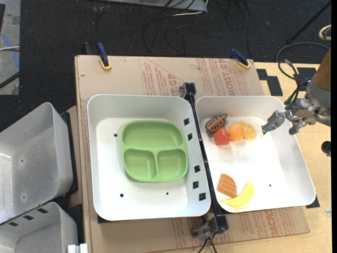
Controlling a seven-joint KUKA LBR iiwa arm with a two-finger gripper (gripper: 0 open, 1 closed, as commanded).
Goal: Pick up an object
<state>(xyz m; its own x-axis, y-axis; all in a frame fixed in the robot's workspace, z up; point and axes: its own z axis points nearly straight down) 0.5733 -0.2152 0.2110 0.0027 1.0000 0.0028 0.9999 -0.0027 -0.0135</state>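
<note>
The right bin [281,170] holds toy food. A dark brown slice [216,123], a red tomato [221,136], an orange fruit [236,132] and a yellow bumpy piece [248,132] cluster near its far left. A waffle-like orange piece [227,185] and a yellow banana [240,196] lie near its front edge. My gripper [283,122] hangs over the bin's far right edge, open, with nothing between its fingers, right of the fruit cluster.
The left bin [102,141] carries a green divided tray [155,150]. A black divider [199,157] runs between the bins. Grey tubs [29,162] stand off the bench at left. Clamps [103,57] hold the board's far edge.
</note>
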